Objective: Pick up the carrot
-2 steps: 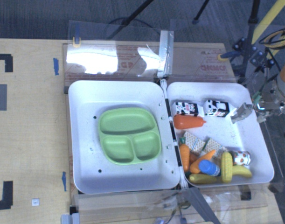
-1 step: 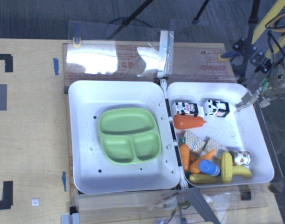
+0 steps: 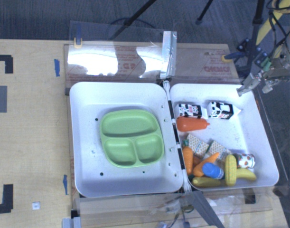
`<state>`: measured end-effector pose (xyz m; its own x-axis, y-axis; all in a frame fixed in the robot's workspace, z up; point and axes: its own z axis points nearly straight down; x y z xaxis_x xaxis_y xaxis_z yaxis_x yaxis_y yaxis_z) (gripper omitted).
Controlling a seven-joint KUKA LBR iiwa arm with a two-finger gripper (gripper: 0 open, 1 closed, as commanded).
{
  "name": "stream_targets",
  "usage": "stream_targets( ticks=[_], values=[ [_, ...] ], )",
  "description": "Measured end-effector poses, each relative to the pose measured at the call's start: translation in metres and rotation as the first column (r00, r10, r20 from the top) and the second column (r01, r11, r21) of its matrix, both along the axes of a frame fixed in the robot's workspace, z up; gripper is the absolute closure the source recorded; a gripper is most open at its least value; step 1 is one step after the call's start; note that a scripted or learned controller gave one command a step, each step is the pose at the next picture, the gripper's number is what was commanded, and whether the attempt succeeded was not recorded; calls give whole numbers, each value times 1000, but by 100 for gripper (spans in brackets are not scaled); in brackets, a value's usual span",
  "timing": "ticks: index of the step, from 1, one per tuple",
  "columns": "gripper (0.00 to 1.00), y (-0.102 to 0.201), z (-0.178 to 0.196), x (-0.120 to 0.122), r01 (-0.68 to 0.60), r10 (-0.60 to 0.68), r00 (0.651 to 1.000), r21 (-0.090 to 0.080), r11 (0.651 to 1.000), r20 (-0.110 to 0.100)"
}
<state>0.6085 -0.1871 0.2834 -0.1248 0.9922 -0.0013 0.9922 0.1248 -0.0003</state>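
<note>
While the gripper (image 3: 251,82) hovers above the far right corner of the right bin (image 3: 247,127), the state of its jaws cannot be determined. The carrot (image 3: 188,159) lies against that bin's left wall, near its front, wedged beside other play food. The left bin (image 3: 83,127) carries 1 green plate (image 3: 131,137).

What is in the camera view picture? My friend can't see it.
An orange carrot lies in the right bin among toy foods: a corn cob, a banana and two cow-print cartons. The left bin holds a green divided plate. The robot's tool hovers at the right bin's far corner.
</note>
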Motion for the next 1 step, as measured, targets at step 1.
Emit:
stream_targets(
  ticks=[1],
  values=[
    [0, 76, -133, 27, -48, 48, 999, 2, 999, -3]
  ],
)
